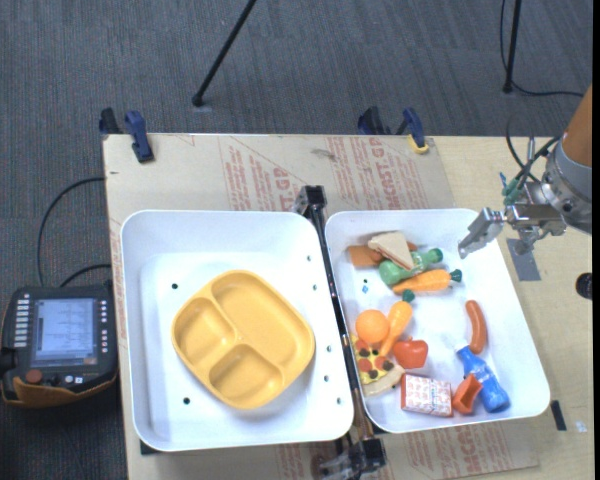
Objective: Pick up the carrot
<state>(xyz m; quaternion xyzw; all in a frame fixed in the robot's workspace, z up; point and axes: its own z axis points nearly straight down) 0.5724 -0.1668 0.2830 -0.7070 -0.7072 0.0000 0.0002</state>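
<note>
The carrot (pixel 427 281) is found in the right bin (pixel 525 313), lying on its side in the far half, with its green leafy end turned toward the divider between the two bins and its orange body pointing toward the arm's side. It is crowded: a green toy vegetable (pixel 410 265) is pressed against its far flank, and a sandwich wedge (pixel 390 248) sits just beyond that, so a clean approach is best made from the carrot's near, open side. A second orange piece (pixel 395 323), possibly another carrot, is seen nearer than the carrot, leaning beside an orange ball (pixel 371 325); the view is too coarse for this to be settled.

The pincer (pixel 490 226) is held above the right bin's far rim, beyond and to the arm's side of the carrot, well apart from it. Its fingers are seen spread, and nothing is gripped between them. This placement is judged to be a staging pose, kept high so that the clutter is not disturbed before a descent.

Nearer than the carrot, a sausage (pixel 475 326), a red pepper (pixel 411 352), a pizza slice (pixel 376 365) and a blue bottle (pixel 483 383) are scattered. In the left bin (pixel 145 268), a yellow divided plate (pixel 243 339) is set, unrelated to the pick.
</note>
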